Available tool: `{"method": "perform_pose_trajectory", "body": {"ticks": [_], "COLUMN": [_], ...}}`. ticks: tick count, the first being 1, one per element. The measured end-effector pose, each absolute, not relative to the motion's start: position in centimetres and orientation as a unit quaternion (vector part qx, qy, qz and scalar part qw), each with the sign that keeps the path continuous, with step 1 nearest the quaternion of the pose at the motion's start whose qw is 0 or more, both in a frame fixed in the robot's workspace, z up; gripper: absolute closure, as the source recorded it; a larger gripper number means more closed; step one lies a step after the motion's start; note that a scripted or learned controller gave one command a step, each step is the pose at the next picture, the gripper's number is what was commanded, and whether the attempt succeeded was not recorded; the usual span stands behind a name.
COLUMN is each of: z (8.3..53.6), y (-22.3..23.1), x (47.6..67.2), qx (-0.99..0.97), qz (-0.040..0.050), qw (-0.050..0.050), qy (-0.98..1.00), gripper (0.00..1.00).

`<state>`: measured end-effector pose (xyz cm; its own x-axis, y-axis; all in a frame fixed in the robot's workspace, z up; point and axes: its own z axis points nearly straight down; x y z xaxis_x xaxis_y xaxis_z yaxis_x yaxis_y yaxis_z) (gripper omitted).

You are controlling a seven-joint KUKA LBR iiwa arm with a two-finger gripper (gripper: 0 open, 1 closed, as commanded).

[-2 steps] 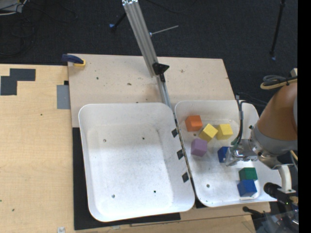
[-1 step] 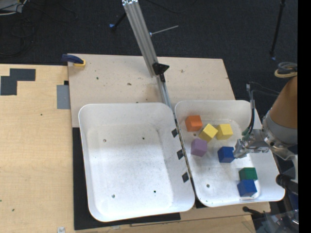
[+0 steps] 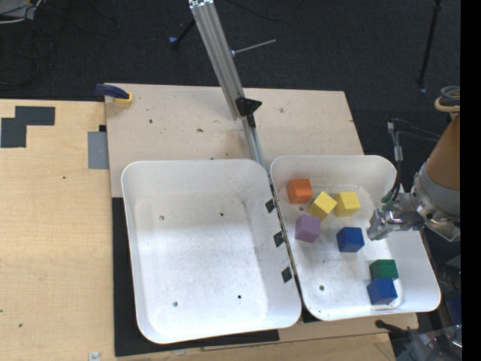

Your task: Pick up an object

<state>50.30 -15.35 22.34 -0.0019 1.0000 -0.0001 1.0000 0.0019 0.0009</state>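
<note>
The right bin (image 3: 331, 307) holds several small cubes: an orange one (image 3: 300, 190), two yellow ones (image 3: 324, 204) (image 3: 348, 203), a purple one (image 3: 307, 229), a blue one (image 3: 349, 239), a green one (image 3: 384, 268) and a second blue one (image 3: 382, 290). My gripper (image 3: 378, 225) reaches in from the right and sits low over the bin's right side, just right of the middle blue cube and above the green one. No cube shows between its fingers.
The left bin (image 3: 150, 201) lies beside the right one, with black clips along the shared wall. A slanted aluminium bar (image 3: 222, 59) rises behind the bins. A blue-and-yellow clamp (image 3: 114, 92) sits at the board's far left corner.
</note>
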Motion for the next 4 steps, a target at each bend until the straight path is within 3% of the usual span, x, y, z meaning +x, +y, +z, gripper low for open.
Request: {"method": "perform_pose_trajectory", "body": {"ticks": [2,4], "z": [20.7,23.2], "y": [-5.0,4.9], "x": [53.5,56.3], "qx": [0.706,0.706], "qz": [-0.0002,0.0001], "qw": [-0.002,-0.001], "qy": [0.709,0.709], "gripper": [1.0,1.0]}}
